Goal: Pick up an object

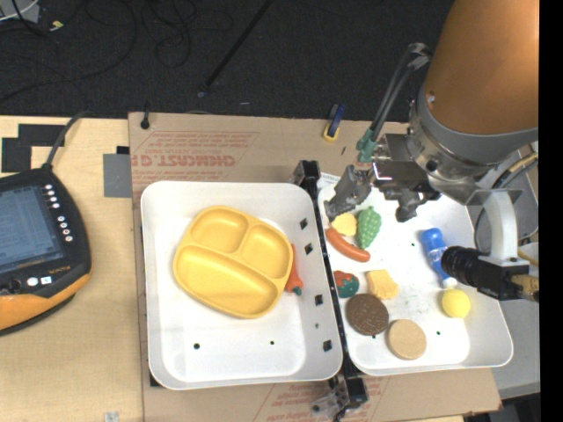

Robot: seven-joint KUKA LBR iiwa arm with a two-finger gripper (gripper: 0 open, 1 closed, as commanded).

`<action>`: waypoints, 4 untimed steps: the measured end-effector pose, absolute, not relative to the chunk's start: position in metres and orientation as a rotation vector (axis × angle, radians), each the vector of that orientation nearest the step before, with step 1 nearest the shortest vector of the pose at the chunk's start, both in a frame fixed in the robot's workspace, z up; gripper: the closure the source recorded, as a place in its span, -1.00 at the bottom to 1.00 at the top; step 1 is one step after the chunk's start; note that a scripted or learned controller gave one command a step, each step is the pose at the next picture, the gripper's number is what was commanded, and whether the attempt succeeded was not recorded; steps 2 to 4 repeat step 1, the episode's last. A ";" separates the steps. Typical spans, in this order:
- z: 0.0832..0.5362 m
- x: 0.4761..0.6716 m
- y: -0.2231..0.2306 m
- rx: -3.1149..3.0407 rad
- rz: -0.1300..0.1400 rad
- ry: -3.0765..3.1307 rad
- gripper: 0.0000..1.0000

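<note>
A table (88,341) covered with cardboard carries two white bins. The left bin (176,359) holds a yellow divided plate (233,260). The arm (479,77) reaches in from the right, angled down over the right bin (479,345); its gripper (347,196) hangs just above the green toy (369,227) among toy foods there, and I cannot tell its state.

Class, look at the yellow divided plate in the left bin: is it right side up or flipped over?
Right side up. The yellow divided plate shows its three sunken compartments facing the camera as it lies in the left bin.
</note>
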State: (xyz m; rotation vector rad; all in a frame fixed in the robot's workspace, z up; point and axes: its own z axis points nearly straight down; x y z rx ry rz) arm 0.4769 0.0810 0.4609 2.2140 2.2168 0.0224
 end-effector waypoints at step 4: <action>0.461 0.476 0.085 2.212 -0.007 2.234 1.00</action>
